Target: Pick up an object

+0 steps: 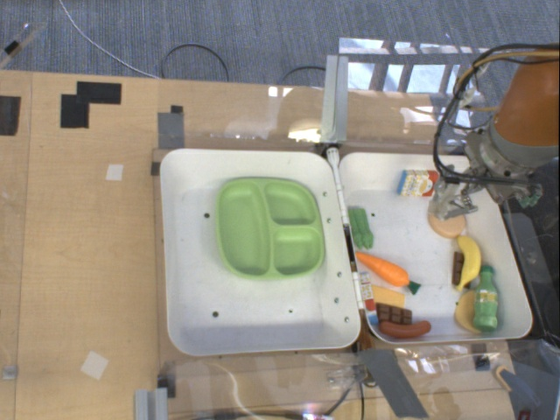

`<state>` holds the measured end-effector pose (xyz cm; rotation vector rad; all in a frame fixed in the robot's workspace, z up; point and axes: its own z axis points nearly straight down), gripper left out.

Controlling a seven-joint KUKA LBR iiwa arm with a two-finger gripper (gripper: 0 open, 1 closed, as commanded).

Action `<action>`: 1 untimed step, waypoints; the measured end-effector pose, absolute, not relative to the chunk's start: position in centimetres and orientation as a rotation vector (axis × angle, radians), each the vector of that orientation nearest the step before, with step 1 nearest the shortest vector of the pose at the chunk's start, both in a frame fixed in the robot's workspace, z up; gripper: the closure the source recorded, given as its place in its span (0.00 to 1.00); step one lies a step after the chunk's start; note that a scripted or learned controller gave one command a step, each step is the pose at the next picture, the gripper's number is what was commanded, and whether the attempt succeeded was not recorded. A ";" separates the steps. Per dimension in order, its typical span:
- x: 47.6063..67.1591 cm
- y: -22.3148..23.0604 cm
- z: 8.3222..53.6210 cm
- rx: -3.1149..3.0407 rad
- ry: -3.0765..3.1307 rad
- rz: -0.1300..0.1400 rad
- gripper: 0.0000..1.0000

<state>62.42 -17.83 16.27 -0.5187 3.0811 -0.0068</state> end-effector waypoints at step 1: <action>53.5 -20.6 9.1 -0.742 3.040 -0.010 1.00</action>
